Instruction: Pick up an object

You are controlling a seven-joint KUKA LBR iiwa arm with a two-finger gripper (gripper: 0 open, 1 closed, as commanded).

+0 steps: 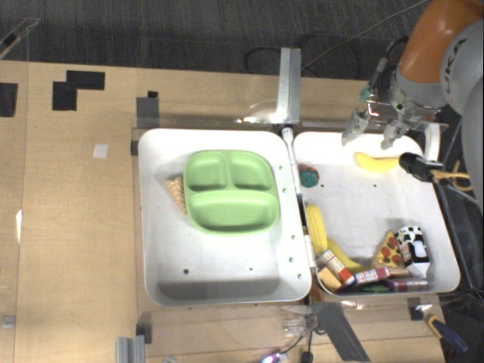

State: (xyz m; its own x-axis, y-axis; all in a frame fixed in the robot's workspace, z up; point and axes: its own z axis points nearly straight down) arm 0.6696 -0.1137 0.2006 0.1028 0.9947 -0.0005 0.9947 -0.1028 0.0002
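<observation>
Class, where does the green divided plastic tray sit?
The green divided plastic tray lies in the left white bin, beside a tan item.

No text, label, brand or number can be read on anything here. The packets (370, 277) heaped in the near corner of the right bin (446, 237), well below and toward the viewer from the gripper (373, 132), carry red and dark printing, but it is too small and blurred to make out. The black-and-white carton (413, 248) beside them has a patterned face, with no legible lettering.
</observation>
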